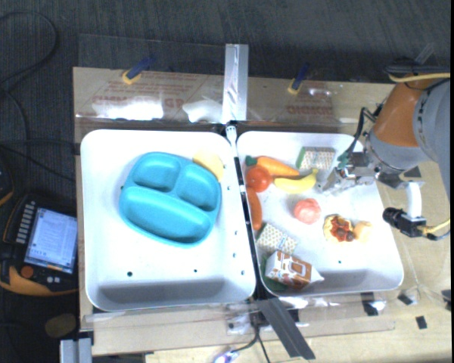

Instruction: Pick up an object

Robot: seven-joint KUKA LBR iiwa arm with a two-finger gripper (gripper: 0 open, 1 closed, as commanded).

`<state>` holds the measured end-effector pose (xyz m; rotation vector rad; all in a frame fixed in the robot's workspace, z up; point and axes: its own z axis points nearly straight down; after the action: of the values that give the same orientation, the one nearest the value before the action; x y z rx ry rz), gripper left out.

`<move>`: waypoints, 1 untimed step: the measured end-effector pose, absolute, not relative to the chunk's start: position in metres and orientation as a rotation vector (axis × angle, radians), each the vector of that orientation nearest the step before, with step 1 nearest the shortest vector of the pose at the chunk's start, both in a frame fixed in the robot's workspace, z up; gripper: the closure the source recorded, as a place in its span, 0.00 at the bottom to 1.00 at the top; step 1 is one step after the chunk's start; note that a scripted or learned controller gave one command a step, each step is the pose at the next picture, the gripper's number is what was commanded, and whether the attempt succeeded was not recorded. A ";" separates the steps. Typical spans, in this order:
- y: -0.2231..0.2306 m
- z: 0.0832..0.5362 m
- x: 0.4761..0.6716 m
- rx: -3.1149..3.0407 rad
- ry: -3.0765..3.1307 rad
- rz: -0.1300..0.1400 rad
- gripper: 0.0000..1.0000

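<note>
Banana [296, 181], yellow and curved, lies in the right bin [386, 267] just to the left of the tool [339, 174], its near tip almost touching the tool's metal end. Whether the tool is open or closed cannot be told at this size; nothing is seen held in it. Further left of the tool sit a carrot [271, 164] and a red tomato [258, 178]. A patterned packet [315, 158] lies just above and left of the tool. Below it rest a pink ball [306, 210] and, down to the right, a pastry-like toy [343, 228]. Well below and left stands a small carton [289, 269]. Far left, the other bin [106, 278] holds a blue divided plate [170, 197].
</note>
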<state>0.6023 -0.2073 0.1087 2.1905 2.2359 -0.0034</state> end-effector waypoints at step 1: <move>-0.224 0.123 0.524 2.378 2.054 -0.005 1.00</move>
<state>0.5242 -0.2239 0.1231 2.3780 2.0536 -0.0052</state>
